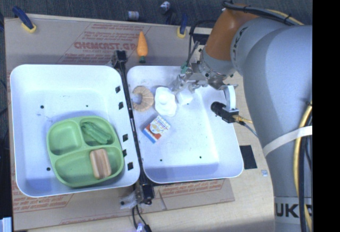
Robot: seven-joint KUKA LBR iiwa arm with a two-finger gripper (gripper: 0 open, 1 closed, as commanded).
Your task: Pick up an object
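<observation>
The nearest candidate for the pick is a white object (166,101) lying in the far-left part of the right bin (204,164), with a smaller white piece (184,98) touching or just beside it on its right. Both look like light moulded plastic: stiff, smooth and probably slippery, so a grasp across the narrowest part of the body is advisable, not on a rounded end. The outline is washed out against the white floor, so the exact shape cannot be confirmed. The gripper (183,81) sits at the far side of these white pieces, low over the bin; whether its pincer is open, closed or gripping anything cannot be told from this view. Just left of the white object lies a tan ring-shaped item (142,97), likely rigid and light. Nearer the camera is a small flat packet (157,128), thin and hard to pinch from above. The left bin (32,87) holds a green divided tray (64,138) bearing a green item (96,131) and a tan block (99,163). An orange carrot-like object (142,45) lies on the bench beyond the bins.
</observation>
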